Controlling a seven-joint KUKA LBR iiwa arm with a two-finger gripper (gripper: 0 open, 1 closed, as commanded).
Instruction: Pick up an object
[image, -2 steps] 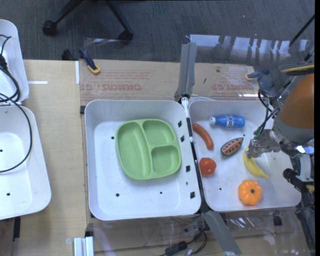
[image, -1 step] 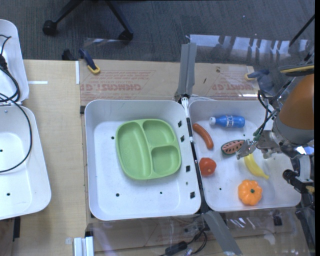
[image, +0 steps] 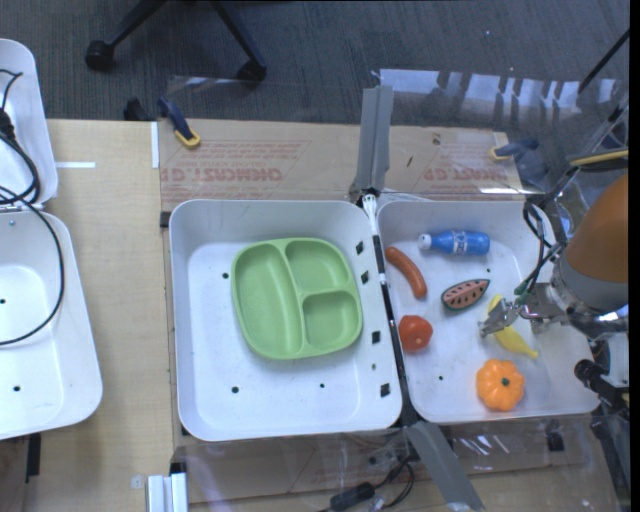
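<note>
The right bin (image: 560, 400) holds several toy foods: a blue bottle (image: 455, 242), a reddish sausage (image: 407, 272), a watermelon slice (image: 465, 294), a red tomato (image: 415, 331), a yellow banana (image: 514, 340) and an orange pumpkin (image: 500, 384). My gripper (image: 500, 316) reaches in from the right and sits low over the banana's upper end, just right of the watermelon slice. Its tip overlaps the banana, so contact is unclear.
The left bin (image: 200, 390) carries a green three-compartment plate (image: 296, 296). A raised divider (image: 380, 300) separates the two bins. The arm's orange band (image: 605, 240) and cables hang over the right bin's right edge. A white tub (image: 40, 330) stands at far left.
</note>
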